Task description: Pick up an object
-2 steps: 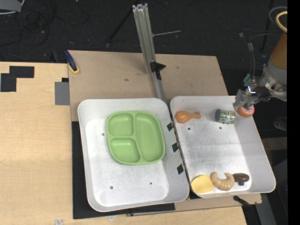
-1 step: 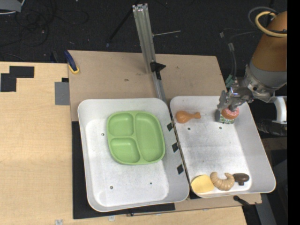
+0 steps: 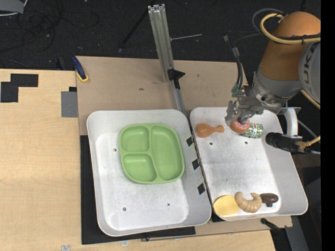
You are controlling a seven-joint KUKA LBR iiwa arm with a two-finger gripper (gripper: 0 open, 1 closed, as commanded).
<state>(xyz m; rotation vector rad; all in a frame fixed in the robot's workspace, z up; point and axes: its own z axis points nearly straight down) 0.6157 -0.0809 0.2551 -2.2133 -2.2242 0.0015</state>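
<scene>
Sitting at the right bin's (image 3: pixel 251 192) far edge, the pink donut (image 3: pixel 241 125) lies under the gripper (image 3: pixel 238 115), beside a can (image 3: pixel 255 130); I cannot tell the jaws' state. Nearby lies a drumstick (image 3: pixel 208 130). The left bin (image 3: pixel 104 192) holds 1 green plate (image 3: pixel 152 153).

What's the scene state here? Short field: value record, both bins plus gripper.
left bin: holds green divided plate, three compartments
right bin: far end has orange drumstick-shaped toy, pink ring-shaped item, small green can lying on its side; near end has yellow piece, tan curved piece, dark brown piece
gripper: low over far end of right bin, right above pink ring-shaped item
grasp: cannot confirm; fingers not resolvable
</scene>
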